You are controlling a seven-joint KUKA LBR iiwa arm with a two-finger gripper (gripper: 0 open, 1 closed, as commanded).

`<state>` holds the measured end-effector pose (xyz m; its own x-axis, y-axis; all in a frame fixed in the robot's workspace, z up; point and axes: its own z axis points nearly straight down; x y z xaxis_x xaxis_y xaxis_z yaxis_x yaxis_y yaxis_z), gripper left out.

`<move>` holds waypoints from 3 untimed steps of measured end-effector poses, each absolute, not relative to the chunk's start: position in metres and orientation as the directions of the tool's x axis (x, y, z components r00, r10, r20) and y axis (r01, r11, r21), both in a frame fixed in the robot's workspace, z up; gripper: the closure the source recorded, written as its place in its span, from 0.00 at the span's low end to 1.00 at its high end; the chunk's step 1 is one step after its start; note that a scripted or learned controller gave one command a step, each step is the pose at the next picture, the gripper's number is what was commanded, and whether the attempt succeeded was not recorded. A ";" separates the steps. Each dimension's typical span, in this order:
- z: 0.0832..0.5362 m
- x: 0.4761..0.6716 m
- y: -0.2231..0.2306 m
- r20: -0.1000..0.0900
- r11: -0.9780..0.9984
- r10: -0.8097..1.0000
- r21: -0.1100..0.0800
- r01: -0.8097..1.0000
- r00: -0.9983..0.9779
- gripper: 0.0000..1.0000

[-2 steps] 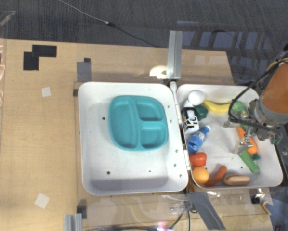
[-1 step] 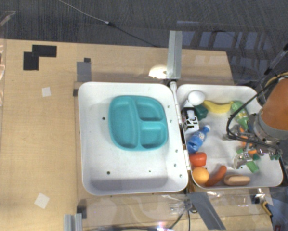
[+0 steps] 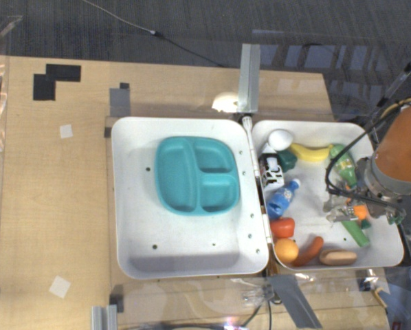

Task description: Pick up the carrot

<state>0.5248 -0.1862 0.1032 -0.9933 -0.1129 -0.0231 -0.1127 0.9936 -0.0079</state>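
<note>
The small orange carrot with its green leafy top (image 3: 357, 220) lies near the right wall of the right-hand shallow white bin (image 3: 308, 268), directly under the hand (image 3: 348, 210), which sits low over it. Whether the hand is clenched or released, I cannot tell. Risk: pinching the green top alone, so the carrot slips free.

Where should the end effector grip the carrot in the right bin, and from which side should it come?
The carrot lies under the end effector, with only a small orange part showing and a green piece slanting from it. Probably best to come straight from above and close across its narrow width at the orange part. The bin wall is close on the right, so a side approach looks cramped.
</note>
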 end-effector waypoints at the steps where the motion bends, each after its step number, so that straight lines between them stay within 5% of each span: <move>1: 0.092 0.510 -0.149 -0.016 0.874 -0.486 -0.016 -0.486 -0.874 1.00; 2: 0.374 0.529 -0.129 -0.013 0.678 -0.735 -0.022 -0.735 -0.678 1.00; 3: 0.289 0.546 -0.188 -0.003 0.234 -0.972 -0.002 -0.972 -0.234 1.00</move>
